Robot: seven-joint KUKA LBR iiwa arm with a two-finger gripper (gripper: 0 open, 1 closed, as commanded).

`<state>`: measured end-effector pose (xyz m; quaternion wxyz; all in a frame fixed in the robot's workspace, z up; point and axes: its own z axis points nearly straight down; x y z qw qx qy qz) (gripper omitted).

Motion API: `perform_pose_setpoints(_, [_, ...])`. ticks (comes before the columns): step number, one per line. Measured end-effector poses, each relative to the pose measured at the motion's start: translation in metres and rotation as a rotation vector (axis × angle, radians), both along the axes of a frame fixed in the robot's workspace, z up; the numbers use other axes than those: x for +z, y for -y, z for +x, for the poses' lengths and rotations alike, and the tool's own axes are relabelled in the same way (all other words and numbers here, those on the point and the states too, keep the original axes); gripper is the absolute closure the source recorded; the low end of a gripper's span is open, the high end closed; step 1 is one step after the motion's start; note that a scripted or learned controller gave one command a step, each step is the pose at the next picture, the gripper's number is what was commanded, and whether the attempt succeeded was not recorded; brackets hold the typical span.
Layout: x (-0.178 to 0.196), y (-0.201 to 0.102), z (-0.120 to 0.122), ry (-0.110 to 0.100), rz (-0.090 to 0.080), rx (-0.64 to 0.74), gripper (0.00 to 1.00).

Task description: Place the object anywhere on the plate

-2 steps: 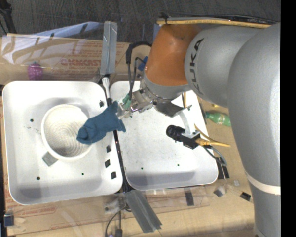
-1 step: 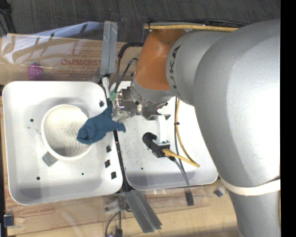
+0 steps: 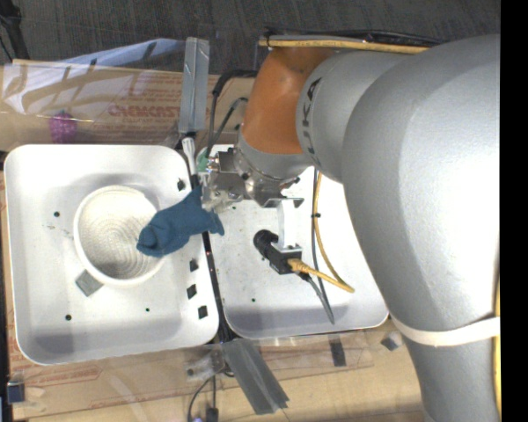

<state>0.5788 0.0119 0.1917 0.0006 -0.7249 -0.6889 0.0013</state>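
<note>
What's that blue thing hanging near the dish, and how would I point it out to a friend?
Start at the left shallow white bin, which holds a round white ribbed plate. Over the plate's right edge droops a crumpled blue cloth, its top corner at the arm's claw. It is the only soft, blue item there.

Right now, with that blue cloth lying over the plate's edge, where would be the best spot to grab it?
Probably the upper right corner of the blue cloth, near the wall between the bins. It is bunched and raised there, while the lower left end spreads flat over the rim of the plate. Coming straight down from above seems best, where the gripper is.
</note>
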Motion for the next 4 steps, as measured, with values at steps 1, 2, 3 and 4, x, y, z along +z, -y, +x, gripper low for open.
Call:
perform_pose_setpoints(1, [-0.001,0.039,0.046,-0.002,0.001,-0.052,1.00])
perform_pose_setpoints(2, [0.000,0.032,0.047,-0.001,0.000,-0.458,1.00])
perform_pose_setpoints(3, [0.019,0.022,0.077,-0.003,-0.001,-0.937,1.00])
perform_pose_setpoints(4, [0.052,0.057,0.066,-0.002,-0.001,-0.867,1.00])
